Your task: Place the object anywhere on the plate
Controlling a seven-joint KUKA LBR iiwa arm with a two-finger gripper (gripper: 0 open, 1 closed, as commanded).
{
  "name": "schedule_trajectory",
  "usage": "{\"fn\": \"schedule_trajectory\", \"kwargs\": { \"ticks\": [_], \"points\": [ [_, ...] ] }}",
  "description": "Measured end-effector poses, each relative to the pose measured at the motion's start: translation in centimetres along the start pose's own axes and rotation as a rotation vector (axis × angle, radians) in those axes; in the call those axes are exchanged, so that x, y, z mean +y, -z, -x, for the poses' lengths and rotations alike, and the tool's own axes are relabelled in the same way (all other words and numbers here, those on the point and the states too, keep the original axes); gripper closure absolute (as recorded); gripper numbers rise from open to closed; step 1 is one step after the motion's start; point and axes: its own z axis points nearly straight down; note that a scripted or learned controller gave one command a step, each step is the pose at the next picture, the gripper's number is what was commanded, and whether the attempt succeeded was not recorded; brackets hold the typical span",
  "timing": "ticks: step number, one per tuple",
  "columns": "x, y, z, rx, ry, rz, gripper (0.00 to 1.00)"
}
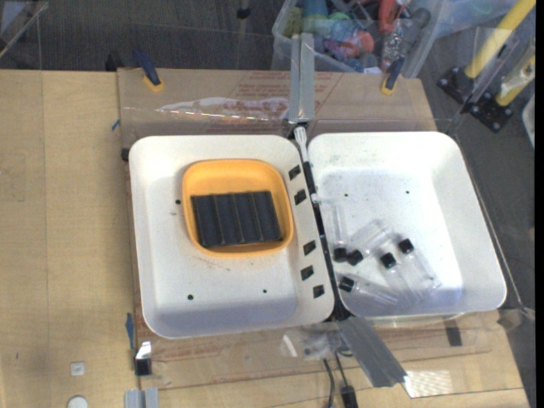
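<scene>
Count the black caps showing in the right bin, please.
3, maybe 4. One cap sits near the divider, one mid-cluster, one farthest right. A possible fourth lies lower, by the divider. The clear vials overlap, so more may be hidden.

The two shallow white plastic bins (pixel 161 304) look smooth and faintly glossy. The orange rounded-square plastic plate (pixel 234 175) has a soft sheen; the dark ribbed block (pixel 236 219) on it looks matt. The small clear plastic vials with black caps (pixel 387 257) glint. The pale wooden table (pixel 59 228) appears matt and grained.
</scene>
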Motion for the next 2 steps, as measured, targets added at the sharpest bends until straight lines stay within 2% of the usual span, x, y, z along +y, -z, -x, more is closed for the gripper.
{"fn": "schedule_trajectory", "kwargs": {
  "ticks": [2],
  "points": [
    [0.07,-0.54,0.04,-0.001,0.561,0.007,1.00]
  ]
}}
